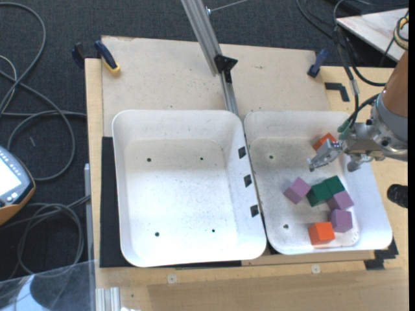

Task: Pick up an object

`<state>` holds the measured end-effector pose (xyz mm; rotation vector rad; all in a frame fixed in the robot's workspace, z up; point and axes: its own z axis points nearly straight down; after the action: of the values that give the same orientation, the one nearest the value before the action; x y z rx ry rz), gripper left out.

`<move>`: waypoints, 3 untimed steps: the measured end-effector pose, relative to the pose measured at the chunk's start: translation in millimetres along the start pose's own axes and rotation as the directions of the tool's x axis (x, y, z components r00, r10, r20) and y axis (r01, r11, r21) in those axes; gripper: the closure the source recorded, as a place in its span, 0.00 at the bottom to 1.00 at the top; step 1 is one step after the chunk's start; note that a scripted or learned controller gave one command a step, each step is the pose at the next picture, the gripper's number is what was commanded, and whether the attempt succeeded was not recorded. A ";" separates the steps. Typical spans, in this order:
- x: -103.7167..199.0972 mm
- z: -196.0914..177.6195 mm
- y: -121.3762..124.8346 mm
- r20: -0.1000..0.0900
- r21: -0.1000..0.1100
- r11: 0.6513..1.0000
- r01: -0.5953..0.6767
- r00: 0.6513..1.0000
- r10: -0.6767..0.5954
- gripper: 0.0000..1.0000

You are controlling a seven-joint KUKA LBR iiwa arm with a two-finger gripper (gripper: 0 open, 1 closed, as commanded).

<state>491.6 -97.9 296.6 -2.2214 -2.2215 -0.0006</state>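
The left bin [175,193] lies well to the left of the claw [332,155], which hangs over the right bin [272,173] (its fingers look spread, nothing between them). Just below the claw sits a green block [326,190], with purple blocks [297,190] beside it and an orange block [321,232] lower down. Another orange block [323,140] peeks out just above the claw.

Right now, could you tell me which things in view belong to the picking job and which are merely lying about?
Part of the job:
- gripper, above the right bin
- orange block beside the gripper
- purple blocks
- green block
- orange block near the front rim

Lying about:
- left bin
- blue clamps
- floor cables
- metal pole
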 end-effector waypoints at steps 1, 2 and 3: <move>16.8 148.0 22.2 -0.003 0.011 1.000 0.001 1.000 -0.001 0.00; 15.6 134.0 24.6 -0.001 0.001 1.000 0.000 1.000 0.000 1.00; 15.5 134.6 24.4 -0.001 0.002 1.000 -0.001 1.000 0.001 0.00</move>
<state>516.0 -82.4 161.9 -2.2206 -2.2192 0.0005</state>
